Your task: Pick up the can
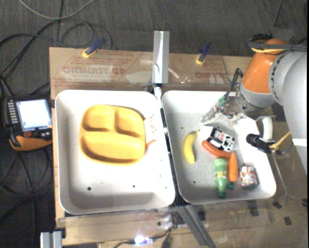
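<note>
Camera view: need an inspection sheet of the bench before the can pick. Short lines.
Surface: two white bins side by side, left bin, right bin.
Job's things: can near right bin's front right corner, apart from gripper.
Clutter: banana, green bottle, carrot in right bin; yellow tray in left bin.
Grippers: gripper over right bin's rear; fingers unclear.
Cables: loose on floor, rear left.
Surroundings: handheld screen left of the bins.

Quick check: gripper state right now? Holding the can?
Gripper: state cannot be told; it sits over the right bin's upper part, apart from the can.
</note>
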Controlling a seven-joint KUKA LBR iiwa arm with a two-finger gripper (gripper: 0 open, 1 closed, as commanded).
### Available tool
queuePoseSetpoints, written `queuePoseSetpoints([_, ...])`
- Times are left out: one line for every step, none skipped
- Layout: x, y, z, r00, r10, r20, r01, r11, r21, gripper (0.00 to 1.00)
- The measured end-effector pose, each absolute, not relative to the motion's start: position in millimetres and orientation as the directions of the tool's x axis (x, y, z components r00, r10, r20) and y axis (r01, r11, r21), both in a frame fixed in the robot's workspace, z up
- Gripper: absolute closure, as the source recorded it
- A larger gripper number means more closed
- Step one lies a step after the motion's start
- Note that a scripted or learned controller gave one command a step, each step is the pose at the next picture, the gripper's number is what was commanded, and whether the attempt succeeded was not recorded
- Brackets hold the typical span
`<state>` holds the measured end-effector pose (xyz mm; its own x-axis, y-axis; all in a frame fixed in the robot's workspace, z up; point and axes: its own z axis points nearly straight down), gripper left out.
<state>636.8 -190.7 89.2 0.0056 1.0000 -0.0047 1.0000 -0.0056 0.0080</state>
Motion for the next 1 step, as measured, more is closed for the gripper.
queuePoseSetpoints([671.2, -202.7, 89.8, 0.042, 0.999, 0.011, 0.999, -0.041, -0.007, 0.0])
